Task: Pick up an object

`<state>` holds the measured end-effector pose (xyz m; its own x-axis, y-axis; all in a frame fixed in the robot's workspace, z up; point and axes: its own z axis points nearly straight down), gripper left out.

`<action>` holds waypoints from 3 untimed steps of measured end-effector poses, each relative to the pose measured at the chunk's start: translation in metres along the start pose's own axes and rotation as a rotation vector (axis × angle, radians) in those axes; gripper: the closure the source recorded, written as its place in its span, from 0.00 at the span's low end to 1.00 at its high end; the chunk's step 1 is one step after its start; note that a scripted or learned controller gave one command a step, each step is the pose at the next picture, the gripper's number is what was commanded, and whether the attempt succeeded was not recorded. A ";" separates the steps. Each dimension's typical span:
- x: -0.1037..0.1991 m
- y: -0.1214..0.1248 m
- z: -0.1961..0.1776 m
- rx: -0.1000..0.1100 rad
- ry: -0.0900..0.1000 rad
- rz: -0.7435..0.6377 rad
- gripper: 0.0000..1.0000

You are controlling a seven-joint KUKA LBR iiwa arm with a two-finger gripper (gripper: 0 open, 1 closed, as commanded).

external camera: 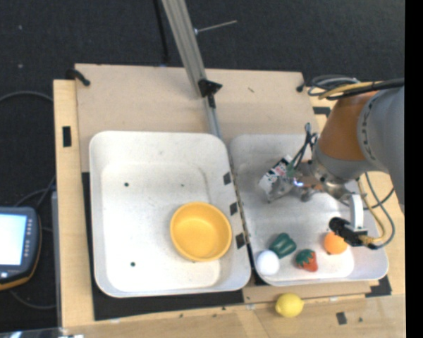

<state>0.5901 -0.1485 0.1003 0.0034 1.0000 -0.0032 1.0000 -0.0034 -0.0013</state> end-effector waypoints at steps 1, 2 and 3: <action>0.000 0.001 -0.012 -0.004 0.002 0.004 1.00; 0.001 -0.006 -0.057 -0.003 0.004 0.005 1.00; 0.000 -0.004 -0.107 -0.008 0.002 -0.005 1.00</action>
<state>0.5858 -0.1478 0.2074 -0.0014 1.0000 -0.0008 1.0000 0.0014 0.0070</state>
